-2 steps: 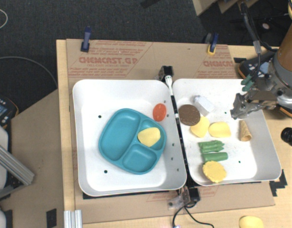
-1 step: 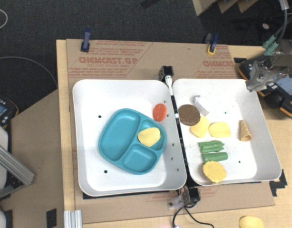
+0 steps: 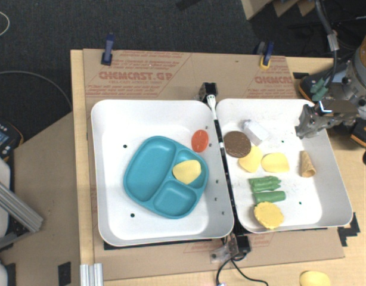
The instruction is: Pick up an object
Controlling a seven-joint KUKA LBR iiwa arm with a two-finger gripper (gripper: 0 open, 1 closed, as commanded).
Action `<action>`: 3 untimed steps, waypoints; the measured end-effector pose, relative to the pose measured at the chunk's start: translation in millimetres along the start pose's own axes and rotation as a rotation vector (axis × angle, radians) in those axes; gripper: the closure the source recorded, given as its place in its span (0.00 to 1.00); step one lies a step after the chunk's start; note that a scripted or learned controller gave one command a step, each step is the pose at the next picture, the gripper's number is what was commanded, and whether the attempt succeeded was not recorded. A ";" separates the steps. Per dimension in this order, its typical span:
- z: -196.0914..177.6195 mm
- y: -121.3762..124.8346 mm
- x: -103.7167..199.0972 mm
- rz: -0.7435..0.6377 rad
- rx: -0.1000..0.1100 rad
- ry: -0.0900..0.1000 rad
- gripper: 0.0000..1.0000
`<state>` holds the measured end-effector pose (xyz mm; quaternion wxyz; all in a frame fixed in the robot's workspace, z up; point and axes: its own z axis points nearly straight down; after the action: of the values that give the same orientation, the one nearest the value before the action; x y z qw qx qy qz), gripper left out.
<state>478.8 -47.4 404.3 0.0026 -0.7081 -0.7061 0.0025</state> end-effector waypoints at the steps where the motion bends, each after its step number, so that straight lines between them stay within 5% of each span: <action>1: -122.0 25.7 27.1 -0.007 -0.025 0.000 1.00; 2: -10.1 -1.3 1.2 0.001 0.004 0.000 1.00; 3: -130.5 24.0 13.2 -0.005 -0.025 -0.001 1.00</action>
<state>503.9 -34.3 534.6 -0.0065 -0.7063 -0.7079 -0.0058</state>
